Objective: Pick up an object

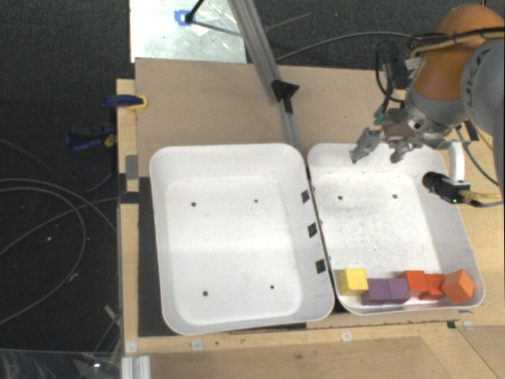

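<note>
Bins sit side by side mid-frame: the left bin (237,235) holds nothing, and the right bin (387,212) has 4 blocks lined along its lower edge. From left to right these are a yellow block (353,280), a purple block (386,290), a red block (420,283) and an orange block (459,287), each touching or just beside the next. At upper right the gripper (382,148) hangs over the right bin's top edge, its 2 fingers spread apart with nothing between them, well apart from the blocks.
</note>
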